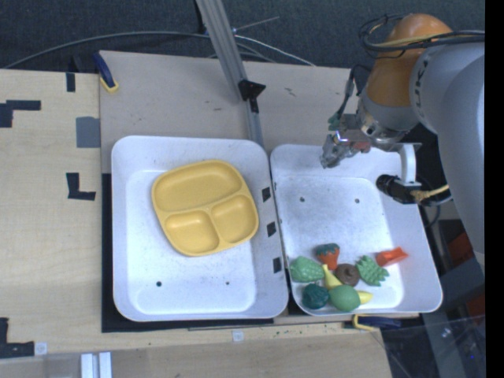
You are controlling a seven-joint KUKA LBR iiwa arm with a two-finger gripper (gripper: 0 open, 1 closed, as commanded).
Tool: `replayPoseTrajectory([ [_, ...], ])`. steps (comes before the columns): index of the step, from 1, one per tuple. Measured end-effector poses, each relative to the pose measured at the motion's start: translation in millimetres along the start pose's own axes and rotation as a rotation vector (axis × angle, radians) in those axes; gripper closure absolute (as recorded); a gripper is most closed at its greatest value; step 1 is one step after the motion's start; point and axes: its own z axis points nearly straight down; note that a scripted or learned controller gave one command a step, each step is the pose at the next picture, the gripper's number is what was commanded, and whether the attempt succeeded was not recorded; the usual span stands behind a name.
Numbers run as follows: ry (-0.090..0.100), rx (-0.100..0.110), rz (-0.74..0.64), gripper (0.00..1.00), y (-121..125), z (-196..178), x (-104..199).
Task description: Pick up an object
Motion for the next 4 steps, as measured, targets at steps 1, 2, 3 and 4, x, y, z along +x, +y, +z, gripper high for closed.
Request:
replayPoseTrajectory([
  [1, 0.0, 0.001, 0.0, 1.0, 1.2, -53.4, 0.5],
  [2, 0.001, 0.004, 0.0, 1.0, 1.8, -68.7, 1.2],
  [3, 0.001, 0.009, -0.004, 1.0, -16.4, -56.9, 56.7],
  [4, 0.001, 0.009, -0.003, 1.0, -35.3, -52.5, 99.2],
])
